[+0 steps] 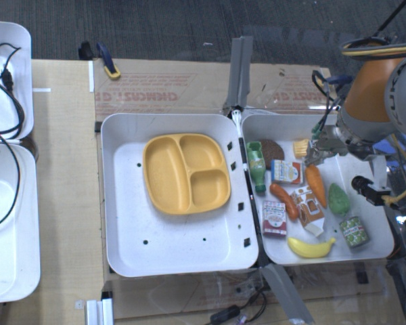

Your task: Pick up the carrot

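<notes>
Tool point(316, 153) hovers just above the carrot point(316, 186) in right bin point(386, 249).

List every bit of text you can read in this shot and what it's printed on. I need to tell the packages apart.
"CHEMCAST GP" or similar, red, upside down and faint: on the brown board behind the bins; the reading is uncertain.
Green bottle: label too small to read.
Carton with blue and white print: blurred.
Red and white box: blurred.
Orange and white packet: blurred.
Green can: label unreadable.
</notes>
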Robot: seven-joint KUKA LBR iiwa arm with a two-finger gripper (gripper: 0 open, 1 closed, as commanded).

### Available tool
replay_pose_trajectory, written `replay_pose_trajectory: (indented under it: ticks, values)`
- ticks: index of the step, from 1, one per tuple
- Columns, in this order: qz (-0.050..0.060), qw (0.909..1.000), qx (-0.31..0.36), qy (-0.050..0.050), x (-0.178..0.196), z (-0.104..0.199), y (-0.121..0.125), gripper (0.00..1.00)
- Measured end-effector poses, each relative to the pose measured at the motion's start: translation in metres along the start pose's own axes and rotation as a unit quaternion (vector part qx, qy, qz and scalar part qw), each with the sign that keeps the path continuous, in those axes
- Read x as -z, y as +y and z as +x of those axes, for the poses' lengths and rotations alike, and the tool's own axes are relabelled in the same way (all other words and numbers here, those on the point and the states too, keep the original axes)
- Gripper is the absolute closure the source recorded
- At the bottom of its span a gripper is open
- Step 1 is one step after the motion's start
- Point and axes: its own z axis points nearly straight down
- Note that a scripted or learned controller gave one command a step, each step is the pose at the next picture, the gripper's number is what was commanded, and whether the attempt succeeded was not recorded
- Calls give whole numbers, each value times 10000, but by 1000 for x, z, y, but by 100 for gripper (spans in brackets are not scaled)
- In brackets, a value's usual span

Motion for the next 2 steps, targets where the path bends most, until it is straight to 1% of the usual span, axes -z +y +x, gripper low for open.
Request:
replay_pose_trajectory:
  ticks: [1,2]
  values:
    - [41,9988,-483,1,71,32,14,100]
    - [46,9916,-1290,-5,14,56,50,100]
